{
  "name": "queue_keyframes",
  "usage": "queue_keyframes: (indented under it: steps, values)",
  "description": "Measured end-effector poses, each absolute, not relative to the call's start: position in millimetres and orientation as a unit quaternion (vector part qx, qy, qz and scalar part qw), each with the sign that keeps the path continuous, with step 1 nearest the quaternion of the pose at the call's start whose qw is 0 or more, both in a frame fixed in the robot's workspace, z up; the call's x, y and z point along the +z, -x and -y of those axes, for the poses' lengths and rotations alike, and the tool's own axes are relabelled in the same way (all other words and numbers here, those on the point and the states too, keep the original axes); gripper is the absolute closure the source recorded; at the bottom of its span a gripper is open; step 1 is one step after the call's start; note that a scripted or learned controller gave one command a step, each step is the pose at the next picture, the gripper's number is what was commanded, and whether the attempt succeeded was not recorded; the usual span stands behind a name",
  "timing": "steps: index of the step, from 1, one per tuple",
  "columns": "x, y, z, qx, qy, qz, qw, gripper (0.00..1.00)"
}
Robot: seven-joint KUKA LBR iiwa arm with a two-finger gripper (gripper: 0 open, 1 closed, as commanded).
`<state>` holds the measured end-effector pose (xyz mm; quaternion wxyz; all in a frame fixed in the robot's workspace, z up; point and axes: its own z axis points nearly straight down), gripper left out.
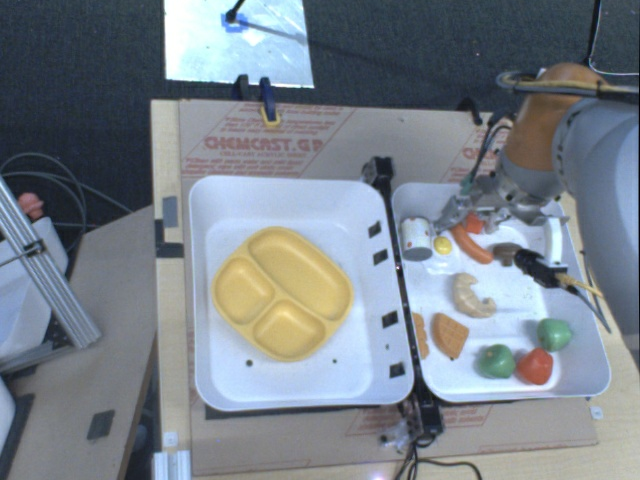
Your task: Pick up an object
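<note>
Just beneath the gripper (470, 213) lies an orange carrot (474, 244); this looks like the approach. How its pincer stands, I cannot tell. Next, descend squarely.

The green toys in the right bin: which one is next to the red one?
The green pepper at the bin's front edge. It sits right beside the red toy, on its left. The other green toy lies farther back, toward the right wall.

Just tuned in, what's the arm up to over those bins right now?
The arm's gripper is down at the back of the right bin, right beside an orange sausage-like piece and a small white cylinder. Nothing visibly sits between its fingers. Other toy foods lie toward the front. The left bin holds a yellow divided plate.
</note>
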<state>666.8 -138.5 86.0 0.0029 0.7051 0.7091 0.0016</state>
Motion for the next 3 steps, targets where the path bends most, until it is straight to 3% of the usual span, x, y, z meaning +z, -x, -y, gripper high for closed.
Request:
queue_keyframes:
  steps: [1,2,3]
  values:
    - [95.5,-664.1,137.9,-0.0016,-0.704,-0.71,-0.002,1.0]
    - [191.0,-632.7,75.4,0.0036,-0.704,-0.711,0.002,1.0]
    - [185.1,-632.2,79.4,0.001,-0.705,-0.709,0.001,0.0]
